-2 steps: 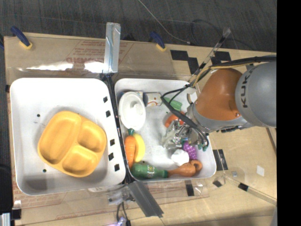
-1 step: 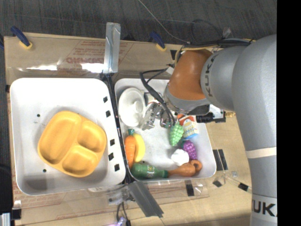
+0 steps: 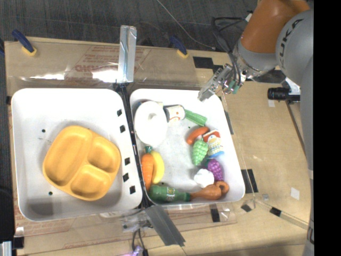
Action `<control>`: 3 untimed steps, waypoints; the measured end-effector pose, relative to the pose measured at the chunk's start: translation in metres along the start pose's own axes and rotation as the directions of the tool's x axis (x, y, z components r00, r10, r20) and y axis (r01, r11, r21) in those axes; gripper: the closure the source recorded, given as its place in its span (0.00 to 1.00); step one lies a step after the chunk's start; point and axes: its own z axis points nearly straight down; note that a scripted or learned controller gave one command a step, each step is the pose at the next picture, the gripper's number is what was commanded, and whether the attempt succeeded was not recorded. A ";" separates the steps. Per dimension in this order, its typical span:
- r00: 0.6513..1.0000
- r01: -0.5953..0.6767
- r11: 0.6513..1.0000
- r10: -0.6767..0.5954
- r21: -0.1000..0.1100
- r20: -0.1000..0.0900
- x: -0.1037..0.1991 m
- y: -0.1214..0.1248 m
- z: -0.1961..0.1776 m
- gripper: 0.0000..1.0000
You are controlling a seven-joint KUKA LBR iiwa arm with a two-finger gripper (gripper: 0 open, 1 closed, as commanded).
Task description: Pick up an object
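While the tool [image 3: 208, 93] hovers over the right bin's [image 3: 230, 137] corner, its state is unclear.

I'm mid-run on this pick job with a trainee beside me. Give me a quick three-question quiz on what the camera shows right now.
1. True or false: the gripper is above the far right corner of the right bin, with nothing between its fingers.
2. Which bin holds the yellow divided plate?
A. the left bin
B. the right bin
C. neither, it lies on the bench
3. Fill in: along the right bin's near wall lies a green ____, on its side.

Key
1. True. The gripper hangs over that corner, holding nothing.
2. A. The plate lies alone in the left bin.
3. Bottle. It lies beside the orange carrot and banana.
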 end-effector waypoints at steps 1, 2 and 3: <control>0.976 0.216 0.976 -0.216 0.001 -0.013 0.082 0.005 0.034 1.00; 0.944 0.329 0.944 -0.329 0.000 -0.007 -0.010 -0.021 0.009 1.00; 0.942 0.335 0.942 -0.335 -0.001 -0.012 0.078 -0.037 0.053 1.00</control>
